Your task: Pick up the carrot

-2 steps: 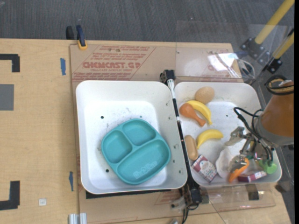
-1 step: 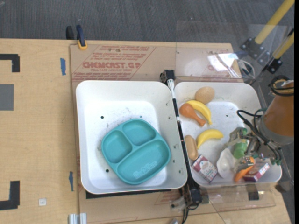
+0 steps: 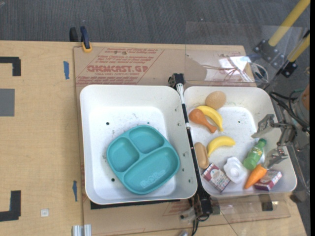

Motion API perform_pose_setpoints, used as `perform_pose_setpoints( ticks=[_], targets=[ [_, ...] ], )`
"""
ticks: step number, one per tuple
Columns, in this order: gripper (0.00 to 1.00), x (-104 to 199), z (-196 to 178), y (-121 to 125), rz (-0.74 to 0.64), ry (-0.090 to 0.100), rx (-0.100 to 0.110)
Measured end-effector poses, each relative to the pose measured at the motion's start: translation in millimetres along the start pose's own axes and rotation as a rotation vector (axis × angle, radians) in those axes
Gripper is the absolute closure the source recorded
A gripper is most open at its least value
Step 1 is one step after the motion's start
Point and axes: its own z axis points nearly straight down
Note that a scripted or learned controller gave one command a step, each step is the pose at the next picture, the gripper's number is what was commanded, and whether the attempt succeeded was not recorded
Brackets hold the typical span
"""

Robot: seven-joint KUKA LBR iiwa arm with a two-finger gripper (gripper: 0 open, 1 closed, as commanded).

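The orange carrot (image 3: 255, 176) lies in the right bin (image 3: 246, 95), near its front right corner, its thick end up against a green bottle (image 3: 254, 155). My gripper (image 3: 268, 145) hangs over the bin's right side, just above and to the right of the carrot. Its fingers (image 3: 266, 125) are spread open and hold nothing. The bottle's cap lies close to the gap between them. The carrot rests in the bin, apart from the fingers.
The right bin also holds two bananas (image 3: 220, 143), an orange drumstick (image 3: 203, 118), a tan roll (image 3: 215, 100), a bun (image 3: 201, 154), a white cup (image 3: 235, 169) and small boxes (image 3: 215, 177). A teal divided plate (image 3: 142, 159) sits in the left bin (image 3: 93, 132).
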Motion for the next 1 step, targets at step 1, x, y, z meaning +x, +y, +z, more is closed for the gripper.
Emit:
perform_pose_setpoints(
  ticks=[1],
  targets=[
    [0.00,-1.9,73.1,18.1,0.061,0.022,-0.009]
  ],
)
